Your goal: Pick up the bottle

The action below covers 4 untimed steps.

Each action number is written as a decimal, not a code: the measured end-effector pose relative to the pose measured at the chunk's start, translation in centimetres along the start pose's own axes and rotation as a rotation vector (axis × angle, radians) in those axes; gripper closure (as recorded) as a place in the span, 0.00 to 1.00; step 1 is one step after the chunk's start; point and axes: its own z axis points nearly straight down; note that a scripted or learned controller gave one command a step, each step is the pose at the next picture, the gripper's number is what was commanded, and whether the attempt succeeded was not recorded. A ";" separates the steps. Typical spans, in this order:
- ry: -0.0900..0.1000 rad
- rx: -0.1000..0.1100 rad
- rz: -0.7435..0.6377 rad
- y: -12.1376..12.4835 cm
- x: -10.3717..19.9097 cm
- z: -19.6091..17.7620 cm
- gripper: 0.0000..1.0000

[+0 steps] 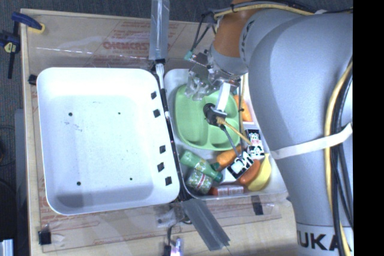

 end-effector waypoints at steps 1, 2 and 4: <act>0.000 -0.001 0.046 -0.3 0.8 -1.7 1.00; -0.001 0.001 0.067 -0.1 0.3 2.8 1.00; -0.001 0.006 0.333 -1.9 4.1 -13.4 1.00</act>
